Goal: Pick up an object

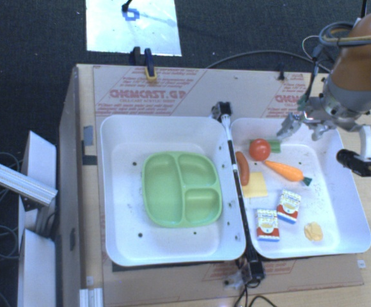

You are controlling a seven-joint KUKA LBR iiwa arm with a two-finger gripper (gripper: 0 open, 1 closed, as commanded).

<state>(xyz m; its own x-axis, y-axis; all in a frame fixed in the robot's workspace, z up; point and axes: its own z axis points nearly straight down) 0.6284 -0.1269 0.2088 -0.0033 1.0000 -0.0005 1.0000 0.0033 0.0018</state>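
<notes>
Overhead view of the tabletop [173, 85] with two white bins side by side. The left bin [125, 171] carries a green divided plate [181, 188]. The right bin [345, 216] carries the candidate objects: a red tomato [260, 149] with a small green block [274, 146] touching its right side, a sausage [242, 167] lying along the divider, a yellow cheese slice [256, 185], an orange carrot [286, 171] set at a slant, two small cartons [279, 215] near the front, and a pale biscuit-like piece [313, 232] at the front right.

The hand [306, 123] hovers over the rear edge of the right bin, just behind and to the right of the tomato; two pale fingers splay apart – released, with nothing between them.

Risks, as judged from this arrangement. The tomato and green block touch, so a descent between them could nudge both aside or pinch the wrong one. The tomato is round and may roll out of a closing grip. The hand stands near the rear wall – a straight drop there could strike the rim rather than reach an object. The flat cheese slice offers little to clamp.
</notes>
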